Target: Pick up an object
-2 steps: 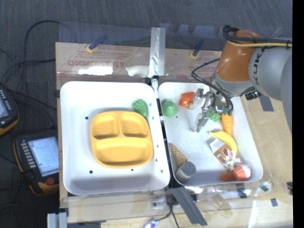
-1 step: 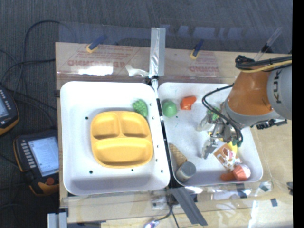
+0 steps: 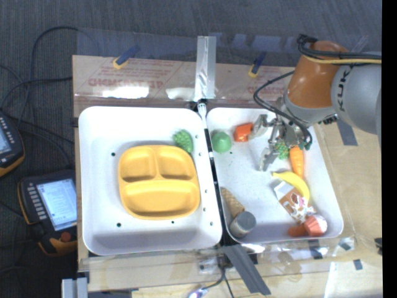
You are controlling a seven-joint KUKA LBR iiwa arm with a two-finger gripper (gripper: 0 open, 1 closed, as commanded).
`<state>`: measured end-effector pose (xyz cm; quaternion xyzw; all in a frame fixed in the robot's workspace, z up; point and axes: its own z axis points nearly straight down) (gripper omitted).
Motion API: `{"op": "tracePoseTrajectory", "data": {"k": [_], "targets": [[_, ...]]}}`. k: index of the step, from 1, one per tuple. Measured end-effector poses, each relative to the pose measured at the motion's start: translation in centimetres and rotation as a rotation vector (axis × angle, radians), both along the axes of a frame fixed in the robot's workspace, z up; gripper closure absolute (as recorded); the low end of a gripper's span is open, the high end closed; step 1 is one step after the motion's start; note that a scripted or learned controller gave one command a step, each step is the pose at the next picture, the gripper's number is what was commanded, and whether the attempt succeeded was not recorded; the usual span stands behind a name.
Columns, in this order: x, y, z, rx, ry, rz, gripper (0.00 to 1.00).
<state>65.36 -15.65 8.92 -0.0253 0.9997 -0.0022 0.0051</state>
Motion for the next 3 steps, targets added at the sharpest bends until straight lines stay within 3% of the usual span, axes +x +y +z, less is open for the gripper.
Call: {"op": "tracePoseTrajectory", "data": {"k": [1, 2, 3], "targets": [[-3.7, -3.5, 0.0, 0.006, -0.002, -0.121, 0.0], [-3.5, -3.5, 1.2, 0.005, -0.009, -0.121, 1.0], [-11.7, -6.8, 0.3, 0.001, -0.006, -0.106, 1.0]]}}
